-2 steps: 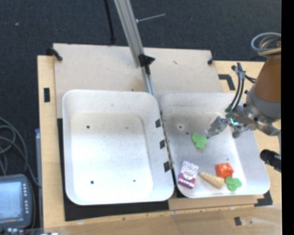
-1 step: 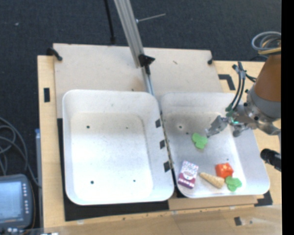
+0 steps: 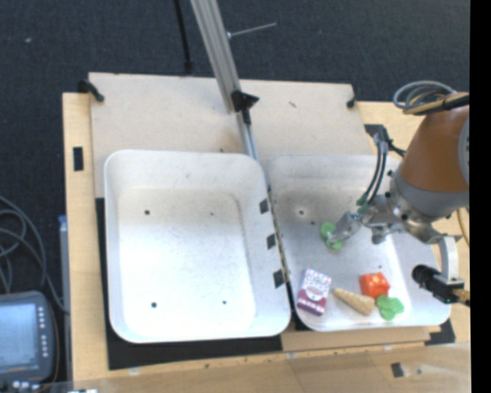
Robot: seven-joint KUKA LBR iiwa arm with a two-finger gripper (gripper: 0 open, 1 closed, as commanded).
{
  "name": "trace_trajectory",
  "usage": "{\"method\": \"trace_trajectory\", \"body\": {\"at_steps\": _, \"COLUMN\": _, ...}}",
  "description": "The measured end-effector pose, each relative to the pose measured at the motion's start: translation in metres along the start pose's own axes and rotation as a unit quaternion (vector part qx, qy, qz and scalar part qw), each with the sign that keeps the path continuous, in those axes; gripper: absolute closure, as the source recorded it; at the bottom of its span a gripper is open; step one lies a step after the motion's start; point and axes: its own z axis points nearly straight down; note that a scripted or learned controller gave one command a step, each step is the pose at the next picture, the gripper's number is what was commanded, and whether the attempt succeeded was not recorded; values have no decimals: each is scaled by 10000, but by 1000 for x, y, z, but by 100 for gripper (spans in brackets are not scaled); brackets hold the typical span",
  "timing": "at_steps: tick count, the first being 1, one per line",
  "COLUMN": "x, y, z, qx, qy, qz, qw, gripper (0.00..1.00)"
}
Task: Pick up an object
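Reaching in from the right, our gripper [image 3: 344, 230] hangs over the right bin [image 3: 311, 187], its tip right at a small green object [image 3: 334, 236] lying mid-bin. We see the green piece just at the finger end, slightly to the left and toward the near rim, but we cannot tell whether it is clasped. The purple carton [image 3: 314, 291], cone [image 3: 354, 301], red block [image 3: 375, 285] and green toy [image 3: 389, 306] lie well apart, along the near wall.
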Motion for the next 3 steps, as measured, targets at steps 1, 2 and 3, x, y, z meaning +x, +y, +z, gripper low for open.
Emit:
{"method": "trace_trajectory", "body": {"at_steps": 1, "x": -6, "y": 5, "z": 60, "qx": 2, "qy": -1, "qz": 3, "qw": 10000, "gripper": 0}}
{"method": "trace_trajectory", "body": {"at_steps": 2, "x": -7, "y": 5, "z": 83, "qx": -13, "qy": -5, "qz": 9, "qw": 10000, "gripper": 0}}
{"method": "trace_trajectory", "body": {"at_steps": 3, "x": -8, "y": 6, "z": 71, "qx": -40, "qy": 0, "qz": 43, "qw": 10000, "gripper": 100}}
